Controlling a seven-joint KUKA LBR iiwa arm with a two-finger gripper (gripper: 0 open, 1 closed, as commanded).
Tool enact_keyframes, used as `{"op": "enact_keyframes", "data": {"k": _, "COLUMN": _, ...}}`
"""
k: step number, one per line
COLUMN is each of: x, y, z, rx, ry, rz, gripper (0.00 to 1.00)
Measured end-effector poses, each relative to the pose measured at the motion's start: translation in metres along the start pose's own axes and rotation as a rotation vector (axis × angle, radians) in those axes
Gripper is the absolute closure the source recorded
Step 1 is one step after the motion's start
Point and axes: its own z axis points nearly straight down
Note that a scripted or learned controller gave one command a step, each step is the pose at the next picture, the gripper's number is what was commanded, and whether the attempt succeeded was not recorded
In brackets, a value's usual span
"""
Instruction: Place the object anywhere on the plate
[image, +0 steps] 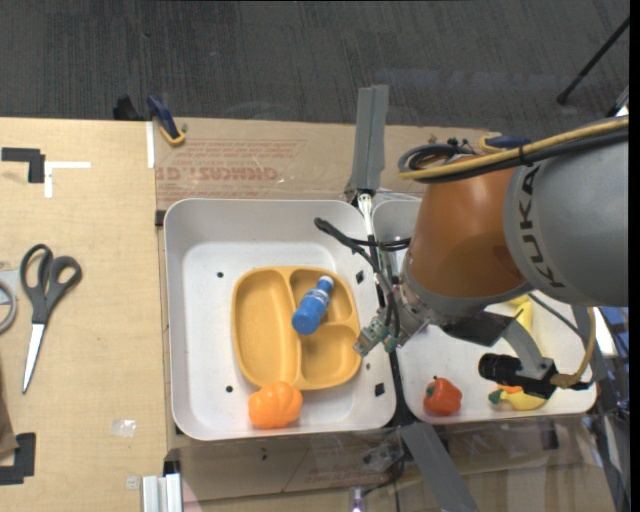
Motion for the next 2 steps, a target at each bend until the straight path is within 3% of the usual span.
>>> {"op": "enact_keyframes", "data": {"k": 1, "x": 0.0241, "y": 0.0203, "z": -0.0004, "rx": -0.002, "ry": -0.002, "rz": -0.48, "gripper": 1.0}}
{"op": "enact_keyframes", "data": {"k": 2, "x": 0.024, "y": 0.0202, "z": -0.0004, "rx": -0.002, "ry": -0.002, "rz": -0.481, "gripper": 0.0}}
